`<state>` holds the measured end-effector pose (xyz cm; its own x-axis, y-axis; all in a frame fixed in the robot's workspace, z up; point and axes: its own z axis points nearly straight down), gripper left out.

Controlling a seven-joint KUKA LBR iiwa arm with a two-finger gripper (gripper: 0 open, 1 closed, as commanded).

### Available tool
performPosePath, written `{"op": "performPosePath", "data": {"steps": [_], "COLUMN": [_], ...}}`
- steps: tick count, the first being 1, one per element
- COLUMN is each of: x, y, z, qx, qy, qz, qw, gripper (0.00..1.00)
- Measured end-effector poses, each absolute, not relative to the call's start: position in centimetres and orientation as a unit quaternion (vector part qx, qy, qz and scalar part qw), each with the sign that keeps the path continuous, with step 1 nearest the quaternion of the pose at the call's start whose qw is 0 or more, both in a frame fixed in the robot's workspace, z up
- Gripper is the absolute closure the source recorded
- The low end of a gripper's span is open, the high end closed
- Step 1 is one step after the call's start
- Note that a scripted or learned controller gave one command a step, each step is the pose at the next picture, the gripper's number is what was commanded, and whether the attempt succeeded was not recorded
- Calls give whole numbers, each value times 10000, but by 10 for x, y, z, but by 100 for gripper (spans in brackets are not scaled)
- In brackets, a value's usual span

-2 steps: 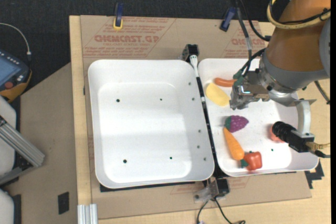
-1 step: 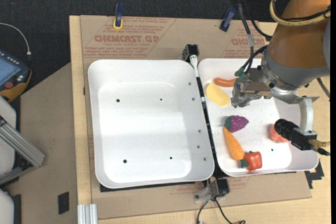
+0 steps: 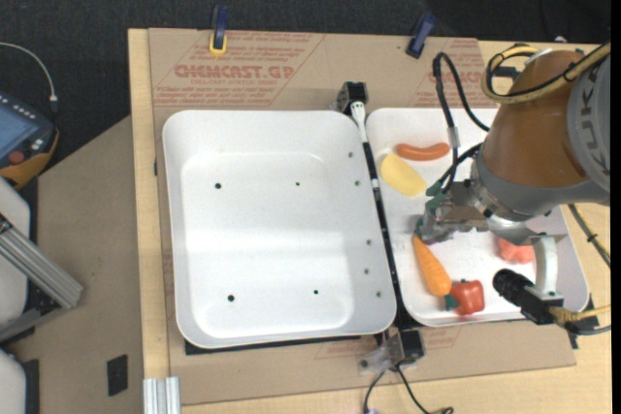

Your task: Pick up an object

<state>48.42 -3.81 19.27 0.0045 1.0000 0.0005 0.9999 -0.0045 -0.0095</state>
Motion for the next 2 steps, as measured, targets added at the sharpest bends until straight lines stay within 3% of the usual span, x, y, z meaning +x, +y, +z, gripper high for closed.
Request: {"op": "performPosePath", "data": {"steps": [1, 2], "x": [562, 494], "y": [8, -6], "z": [223, 224], "qx": [-7048, -7082], "qy": [-7094, -7060], "qz": [-31, 18], "qw": [-29, 28], "gripper": [100, 100]}}
